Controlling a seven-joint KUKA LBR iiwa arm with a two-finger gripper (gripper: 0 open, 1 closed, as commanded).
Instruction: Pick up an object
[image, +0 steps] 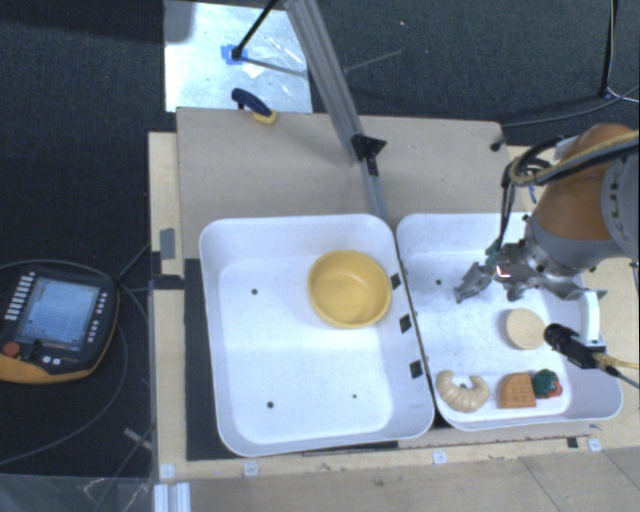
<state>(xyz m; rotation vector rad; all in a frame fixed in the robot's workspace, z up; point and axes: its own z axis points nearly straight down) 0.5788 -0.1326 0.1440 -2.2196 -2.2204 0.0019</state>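
Observation:
My gripper (493, 288) hangs over the back of the right bin (440, 240). Its grey fingers (469, 286) are spread open with nothing between them. A round beige disc (523, 328) lies just in front and to the right of the gripper, apart from it. Along the bin's front wall lie a pale croissant-shaped piece (462, 390), an orange cracker-like square (517, 390) and a small green and red item (546, 383). A yellow bowl (348, 288) stands upright in the left bin (250, 330), near its back right corner.
A slanted metal pole (340, 95) comes down to the bench just behind the two bins. A black cable end (566, 343) juts out beside the disc. A teach pendant (50, 320) lies on the floor at far left.

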